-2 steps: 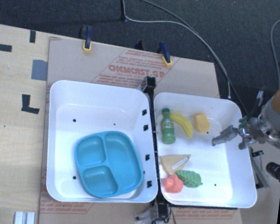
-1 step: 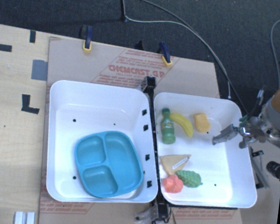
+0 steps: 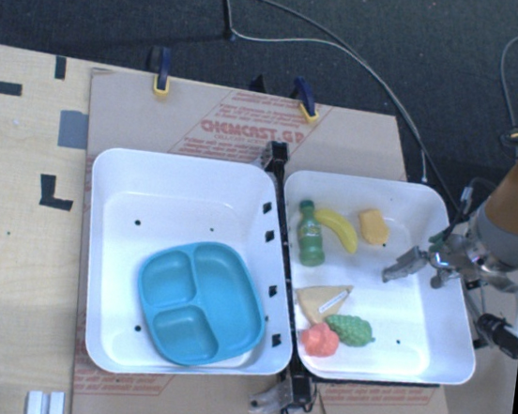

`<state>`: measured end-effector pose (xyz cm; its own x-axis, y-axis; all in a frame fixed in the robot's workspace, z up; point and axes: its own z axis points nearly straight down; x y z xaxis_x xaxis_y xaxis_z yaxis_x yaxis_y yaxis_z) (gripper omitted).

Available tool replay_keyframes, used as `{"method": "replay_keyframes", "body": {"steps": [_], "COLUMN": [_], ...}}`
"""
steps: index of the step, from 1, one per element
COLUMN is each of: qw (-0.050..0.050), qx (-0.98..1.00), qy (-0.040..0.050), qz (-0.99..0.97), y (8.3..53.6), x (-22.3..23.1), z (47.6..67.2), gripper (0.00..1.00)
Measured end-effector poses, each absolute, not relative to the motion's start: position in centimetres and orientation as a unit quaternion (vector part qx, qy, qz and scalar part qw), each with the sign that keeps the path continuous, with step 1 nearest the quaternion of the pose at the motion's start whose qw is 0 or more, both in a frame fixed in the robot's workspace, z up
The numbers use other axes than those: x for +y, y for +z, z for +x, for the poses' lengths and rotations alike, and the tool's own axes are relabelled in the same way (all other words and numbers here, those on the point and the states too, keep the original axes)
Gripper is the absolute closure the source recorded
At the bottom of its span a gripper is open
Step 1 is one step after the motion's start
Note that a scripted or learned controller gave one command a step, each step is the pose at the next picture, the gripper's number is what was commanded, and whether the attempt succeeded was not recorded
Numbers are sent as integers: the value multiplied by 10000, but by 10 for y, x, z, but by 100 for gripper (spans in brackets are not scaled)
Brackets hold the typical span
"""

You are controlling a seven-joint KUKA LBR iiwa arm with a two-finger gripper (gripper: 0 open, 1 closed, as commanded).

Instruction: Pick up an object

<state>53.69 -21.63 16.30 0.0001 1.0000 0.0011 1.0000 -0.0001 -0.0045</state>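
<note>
The right bin point(image 3: 428, 361) holds several toy foods. A green bottle point(image 3: 310, 235) lies beside a yellow banana point(image 3: 337, 229), and an orange-yellow chunk point(image 3: 374, 227) sits just right of them. Nearer the front are a pale sandwich wedge point(image 3: 322, 301), a green leafy piece point(image 3: 351, 330) and a pink-red lump point(image 3: 320, 340). My gripper point(image 3: 416, 272) hangs over the bin's right side, open, with nothing between its fingers. It is right of the banana and chunk, apart from every object.
The left bin point(image 3: 120, 183) carries a blue divided plate point(image 3: 199, 300). A black divider with clips point(image 3: 278, 242) joins the two bins. The arm's grey wrist point(image 3: 502, 233) overhangs the right bin's rim. Cables point(image 3: 355, 53) run behind the bench.
</note>
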Motion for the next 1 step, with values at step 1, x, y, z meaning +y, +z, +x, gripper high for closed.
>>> {"method": "replay_keyframes", "body": {"steps": [1], "qw": [25], "qx": [-7071], "qy": [14], "qz": [-7071], "y": [103], "x": [-221], "z": [530], "gripper": [0]}}
